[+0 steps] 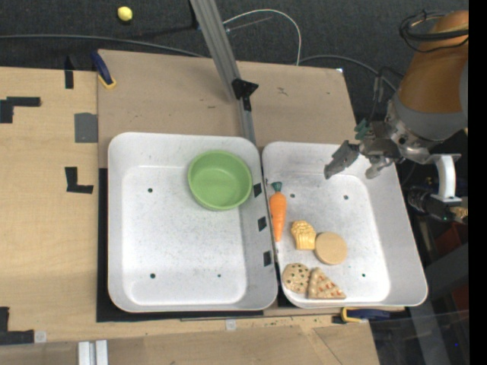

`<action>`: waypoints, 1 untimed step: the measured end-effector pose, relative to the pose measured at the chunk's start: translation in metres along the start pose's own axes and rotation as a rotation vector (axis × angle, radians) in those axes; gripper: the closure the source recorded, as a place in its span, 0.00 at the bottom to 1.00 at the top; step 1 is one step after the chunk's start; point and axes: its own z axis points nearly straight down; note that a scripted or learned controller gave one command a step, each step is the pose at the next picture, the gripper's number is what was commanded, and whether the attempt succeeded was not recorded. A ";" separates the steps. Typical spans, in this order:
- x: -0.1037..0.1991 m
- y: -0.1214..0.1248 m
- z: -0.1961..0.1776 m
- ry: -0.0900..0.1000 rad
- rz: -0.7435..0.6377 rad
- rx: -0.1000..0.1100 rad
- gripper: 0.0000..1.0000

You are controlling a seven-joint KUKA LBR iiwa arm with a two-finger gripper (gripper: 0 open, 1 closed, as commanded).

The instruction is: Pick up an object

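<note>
My gripper [358, 163] hangs over the upper right part of the right bin [396, 226], its two fingers spread apart with nothing between them. Below and left of it in that bin lie an orange carrot [278, 213] along the left wall, a yellow waffle-like piece [303, 235], a round tan cookie [331, 248], a chocolate-chip cookie [295, 277] and a pizza slice [325, 286]. A green bowl [220, 179] sits in the left bin [137, 226] near its upper right corner.
A grey pole [221, 48] slants down from the top to the divider between the bins. Cables run across the dark floor behind the bench, and a small yellow ball [125, 13] lies there at top left.
</note>
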 end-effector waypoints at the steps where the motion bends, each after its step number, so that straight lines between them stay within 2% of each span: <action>1: 0.000 0.000 0.000 0.000 0.000 0.000 0.00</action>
